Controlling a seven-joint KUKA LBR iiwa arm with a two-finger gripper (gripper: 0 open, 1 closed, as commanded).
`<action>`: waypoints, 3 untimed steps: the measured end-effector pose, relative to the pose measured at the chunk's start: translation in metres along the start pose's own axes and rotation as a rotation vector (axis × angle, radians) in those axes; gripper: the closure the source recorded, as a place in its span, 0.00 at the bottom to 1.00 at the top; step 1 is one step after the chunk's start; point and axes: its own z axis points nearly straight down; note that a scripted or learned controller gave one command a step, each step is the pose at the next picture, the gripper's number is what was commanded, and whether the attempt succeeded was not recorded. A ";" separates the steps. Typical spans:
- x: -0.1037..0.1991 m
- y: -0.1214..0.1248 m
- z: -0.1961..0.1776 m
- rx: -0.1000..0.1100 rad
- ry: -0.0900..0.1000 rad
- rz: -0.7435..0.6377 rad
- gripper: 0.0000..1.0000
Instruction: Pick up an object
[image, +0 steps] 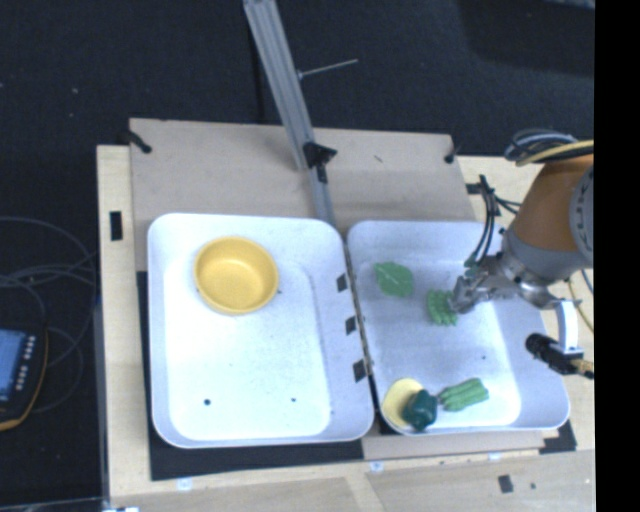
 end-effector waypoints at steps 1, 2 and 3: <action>0.005 0.006 -0.045 0.002 0.000 -0.001 1.00; 0.011 0.013 -0.093 0.001 0.000 -0.001 1.00; 0.010 0.015 -0.142 0.001 0.000 -0.001 1.00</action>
